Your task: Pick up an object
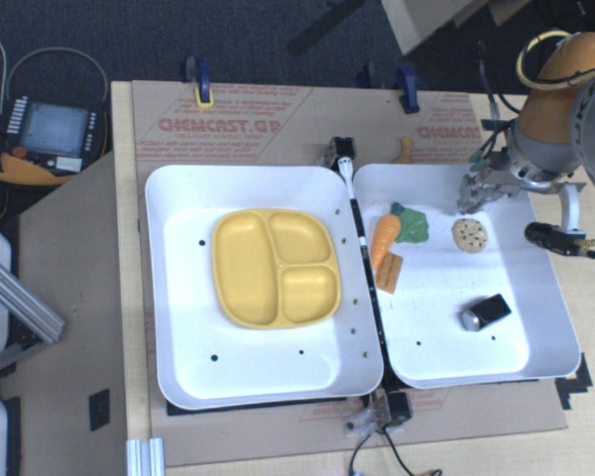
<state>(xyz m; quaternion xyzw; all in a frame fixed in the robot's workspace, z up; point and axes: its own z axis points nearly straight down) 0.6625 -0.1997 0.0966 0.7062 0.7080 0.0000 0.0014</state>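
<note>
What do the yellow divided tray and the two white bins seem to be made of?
The yellow tray looks like moulded plastic with a matte to satin finish: one even colour, soft rounded compartment edges, faint sheen. The left bin and right bin look like thin formed plastic, smooth and slightly glossy, with rounded corners; painted metal cannot be ruled out.

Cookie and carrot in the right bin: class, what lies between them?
In the camera view, a green piece lies between the cookie and the carrot, touching the carrot's top; bare white bin floor separates it from the cookie.
</note>
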